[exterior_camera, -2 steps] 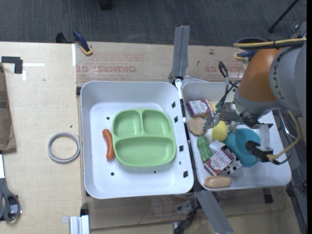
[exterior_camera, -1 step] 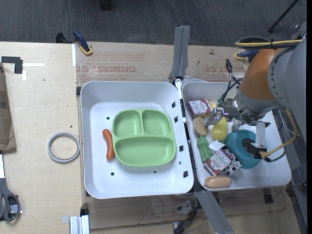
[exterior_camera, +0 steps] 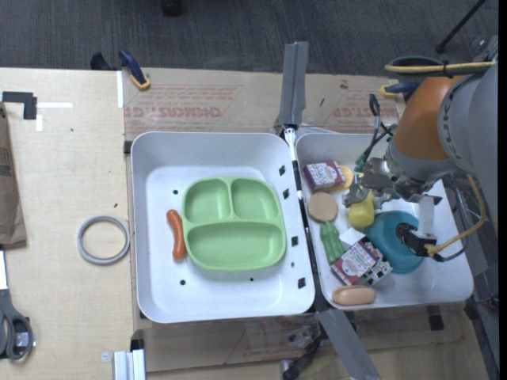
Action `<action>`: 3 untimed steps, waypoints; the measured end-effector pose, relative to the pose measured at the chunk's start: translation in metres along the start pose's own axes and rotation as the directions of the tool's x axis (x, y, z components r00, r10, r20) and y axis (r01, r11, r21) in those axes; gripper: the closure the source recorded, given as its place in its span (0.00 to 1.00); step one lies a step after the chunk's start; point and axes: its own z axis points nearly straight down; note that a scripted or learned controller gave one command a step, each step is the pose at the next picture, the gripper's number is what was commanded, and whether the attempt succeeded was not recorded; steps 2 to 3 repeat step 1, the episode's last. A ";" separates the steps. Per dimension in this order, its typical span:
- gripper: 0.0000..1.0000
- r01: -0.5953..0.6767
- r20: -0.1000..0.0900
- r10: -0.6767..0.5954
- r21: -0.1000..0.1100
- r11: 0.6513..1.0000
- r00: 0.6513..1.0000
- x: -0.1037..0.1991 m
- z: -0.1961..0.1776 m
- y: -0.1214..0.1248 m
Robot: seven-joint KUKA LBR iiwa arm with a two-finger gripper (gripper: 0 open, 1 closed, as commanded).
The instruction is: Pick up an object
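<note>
- The grey arm (exterior_camera: pixel 467 125) reached in from the right, its orange band (exterior_camera: pixel 420 117) sitting above the wrist, and bent down over the right bin (exterior_camera: pixel 444 291).
- The gripper (exterior_camera: pixel 363 192) hung low over the middle of that bin, pointing toward the left, with cables looping around the wrist.
- Whether the claw was wide or narrow could not be told; the wrist hardware hid it.
- A yellow fruit-shaped object (exterior_camera: pixel 362 212) lay right under the gripper's tip, touching or nearly touching it; whether it was gripped could not be told.
- In the right bin also lay a maroon packet (exterior_camera: pixel 322 175) near the far left corner, a tan round disc (exterior_camera: pixel 322 207) just below it, and a green stick-like item (exterior_camera: pixel 332 242) beneath the disc.
- A teal round dish (exterior_camera: pixel 390 240) sat to the right of the yellow object, partly under a black fitting on the arm.
- A printed snack box (exterior_camera: pixel 361 262) rested beside the teal dish, and a peach-coloured oblong piece (exterior_camera: pixel 354 294) lay at the near edge.
- The left bin (exterior_camera: pixel 150 275) held a green divided plate (exterior_camera: pixel 235 223) in its middle, with an orange sausage-shaped toy (exterior_camera: pixel 177 233) just beside the plate's left edge.
- On the bench (exterior_camera: pixel 63 172) left of the bins lay a grey ring (exterior_camera: pixel 104 238).
</note>
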 end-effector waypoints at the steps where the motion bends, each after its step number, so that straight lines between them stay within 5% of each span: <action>1: 1.00 -0.076 0.002 0.076 0.001 0.997 0.997 0.047 -0.090 0.040; 3: 1.00 -0.076 0.002 0.076 0.001 0.997 0.997 0.047 -0.090 0.040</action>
